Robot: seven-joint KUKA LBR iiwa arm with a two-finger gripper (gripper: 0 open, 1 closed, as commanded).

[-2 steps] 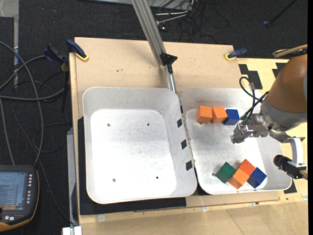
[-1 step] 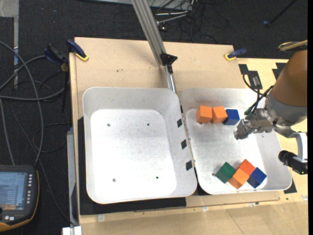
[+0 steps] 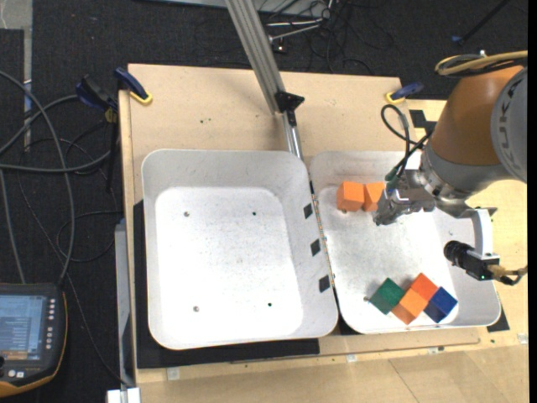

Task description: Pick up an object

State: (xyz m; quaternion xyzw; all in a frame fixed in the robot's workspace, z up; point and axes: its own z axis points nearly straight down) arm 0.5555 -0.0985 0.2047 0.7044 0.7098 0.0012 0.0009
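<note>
In the right bin (image 3: 352, 250) an orange block (image 3: 351, 196) lies near the far left, with a yellow-orange block (image 3: 374, 196) touching its right side. My gripper (image 3: 388, 211) hangs just right of that pair, close over the yellow-orange block. Toward the bin's near edge a green block (image 3: 387, 295), an orange block (image 3: 417, 296) and a blue block (image 3: 440, 304) sit bunched together. I see nothing held between the fingers.
The left bin (image 3: 226, 250) lies beside the right one, sharing a middle rim. A slanted metal pole (image 3: 256, 44) crosses the far side of the bench. A black fitting (image 3: 471, 261) on the arm overhangs the right bin's right rim.
</note>
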